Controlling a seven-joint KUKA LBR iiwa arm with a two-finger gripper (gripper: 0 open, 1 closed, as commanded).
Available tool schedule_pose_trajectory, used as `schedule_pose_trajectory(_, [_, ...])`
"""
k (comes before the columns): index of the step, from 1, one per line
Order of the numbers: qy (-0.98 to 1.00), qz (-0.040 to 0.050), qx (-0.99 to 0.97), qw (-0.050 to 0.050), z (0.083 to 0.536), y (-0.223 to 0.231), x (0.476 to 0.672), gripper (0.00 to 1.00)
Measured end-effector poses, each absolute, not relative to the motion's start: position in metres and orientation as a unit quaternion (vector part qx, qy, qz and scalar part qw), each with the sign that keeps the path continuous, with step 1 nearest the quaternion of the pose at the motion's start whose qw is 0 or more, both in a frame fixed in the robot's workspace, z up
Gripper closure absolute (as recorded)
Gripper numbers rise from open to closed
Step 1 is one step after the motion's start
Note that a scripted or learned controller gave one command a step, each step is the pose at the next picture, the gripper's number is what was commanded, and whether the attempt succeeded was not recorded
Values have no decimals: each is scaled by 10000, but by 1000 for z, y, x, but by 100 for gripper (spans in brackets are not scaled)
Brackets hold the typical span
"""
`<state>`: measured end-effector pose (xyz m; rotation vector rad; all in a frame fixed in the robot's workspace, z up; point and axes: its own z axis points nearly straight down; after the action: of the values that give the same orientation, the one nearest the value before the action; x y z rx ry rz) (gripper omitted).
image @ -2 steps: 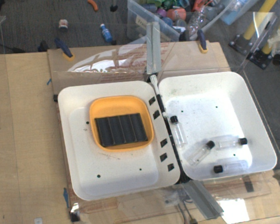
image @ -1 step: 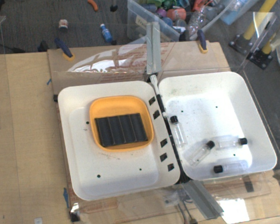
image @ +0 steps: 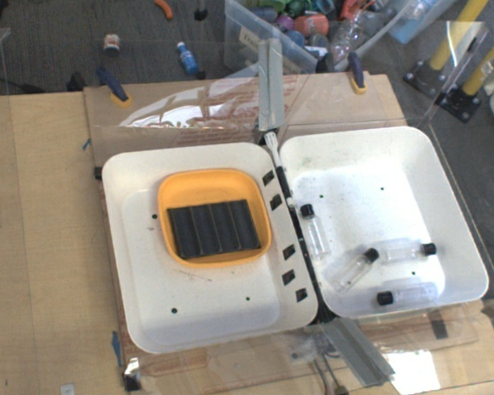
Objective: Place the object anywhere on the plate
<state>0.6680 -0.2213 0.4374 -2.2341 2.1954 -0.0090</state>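
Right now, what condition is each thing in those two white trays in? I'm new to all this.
orange plate: flat in the left bin, carrying a dark ribbed block
dark ribbed block: lying flat on the plate
left bin: holds the plate
right bin: holds four clear vials
vial by the divider: lying down, black cap on
middle vial: lying tilted, capped
right vial: lying down, capped
front vial: lying down, capped

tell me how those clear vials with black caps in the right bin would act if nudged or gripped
The vials look like smooth round tubes lying on their sides, so they would probably roll when pushed. Clear walls suggest they are light and perhaps slippery to pinch.
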Motion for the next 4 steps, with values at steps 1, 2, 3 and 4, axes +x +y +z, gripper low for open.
schedule_pose_trajectory(1, [5886, -22, -8084, 38, 437, -212, 668, 100])
schedule_pose_trajectory(2, [4219, -29, -9066, 29, 437, -210, 668, 100])
schedule_pose_trajectory(3, [2780, -25, -9606, 23, 436, -213, 668, 100])
schedule_pose_trajectory(4, [1450, -19, -9894, 21, 436, -219, 668, 100])
